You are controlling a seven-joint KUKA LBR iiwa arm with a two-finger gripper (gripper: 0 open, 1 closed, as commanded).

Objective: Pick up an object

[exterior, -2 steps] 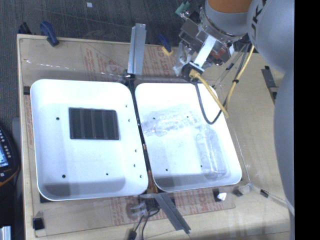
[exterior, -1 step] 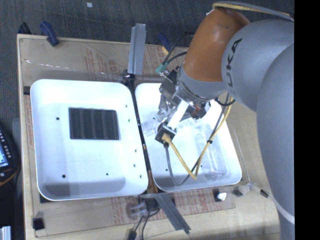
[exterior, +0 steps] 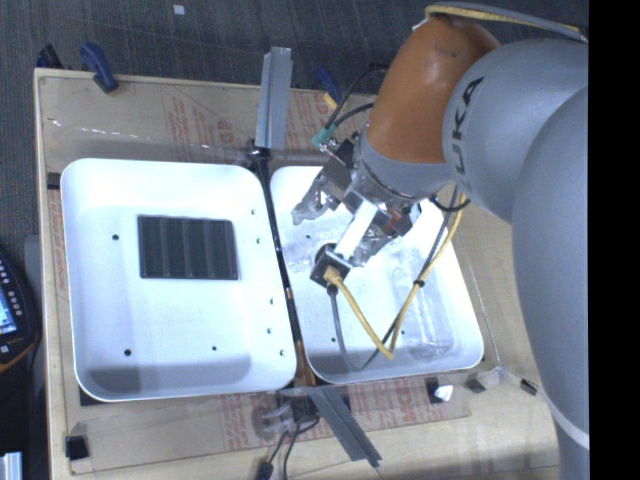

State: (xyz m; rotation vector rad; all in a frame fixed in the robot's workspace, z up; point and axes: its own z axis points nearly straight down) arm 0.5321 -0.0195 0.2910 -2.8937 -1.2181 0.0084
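Hanging over right bin, pincer state unclear; clear object beside yellow cable

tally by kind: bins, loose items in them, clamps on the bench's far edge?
White bins: 2, left, right
Dark ribbed block in the left bin: 1
Clear item, likely a bottle, in the right bin: 1
Blue clamps: 2 seen, and
Total: 6

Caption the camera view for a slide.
KUKA arm lowers its gripper into the right bin; left bin holds a dark grille.
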